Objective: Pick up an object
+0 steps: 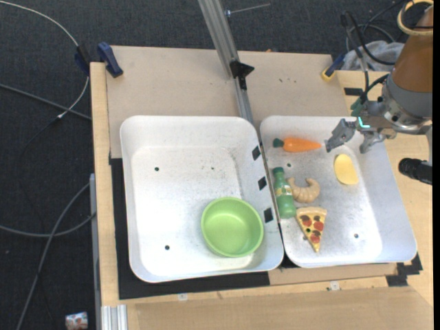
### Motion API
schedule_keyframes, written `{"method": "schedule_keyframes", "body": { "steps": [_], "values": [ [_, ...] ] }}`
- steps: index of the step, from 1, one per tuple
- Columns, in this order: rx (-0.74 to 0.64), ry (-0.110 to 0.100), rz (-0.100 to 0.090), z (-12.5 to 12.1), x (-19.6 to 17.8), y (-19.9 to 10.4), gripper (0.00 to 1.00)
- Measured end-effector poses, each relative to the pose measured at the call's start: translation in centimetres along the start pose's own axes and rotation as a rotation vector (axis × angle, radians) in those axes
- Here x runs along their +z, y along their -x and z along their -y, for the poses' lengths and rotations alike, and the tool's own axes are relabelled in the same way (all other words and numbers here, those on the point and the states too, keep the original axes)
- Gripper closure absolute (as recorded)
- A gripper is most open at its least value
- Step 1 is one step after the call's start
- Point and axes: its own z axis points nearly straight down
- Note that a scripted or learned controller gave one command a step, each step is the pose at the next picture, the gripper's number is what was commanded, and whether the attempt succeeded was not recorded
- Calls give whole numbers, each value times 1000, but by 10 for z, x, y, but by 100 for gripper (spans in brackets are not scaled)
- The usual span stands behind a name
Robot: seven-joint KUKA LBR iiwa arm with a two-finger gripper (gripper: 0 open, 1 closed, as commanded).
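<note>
In the right bin [385, 232] lie an orange carrot [300, 144], a yellow lemon-shaped piece [346, 169], a green bottle [282, 192], a tan croissant [305, 189] and a pizza slice [313, 226]. My gripper [354, 137] hangs open above the bin's far edge, just above and behind the yellow piece and to the right of the carrot. Its two grey fingers [337, 136] are spread with nothing between them.
The left bin [172, 157] holds a green bowl [232, 226] near its front right corner. A metal pole [220, 33] slants in from the top and meets the gap between the bins. Blue clamps sit at the bench's far corners.
</note>
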Motion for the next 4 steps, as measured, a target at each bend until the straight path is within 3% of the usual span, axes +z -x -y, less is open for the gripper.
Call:
{"method": "schedule_keyframes", "body": {
  "steps": [1,3,4],
  "values": [
    [0,0,0,0,0,0,0],
    [0,-6,-1,0,123,-3,0],
    [0,-2,0,1,144,-3,0]
  ]
}}
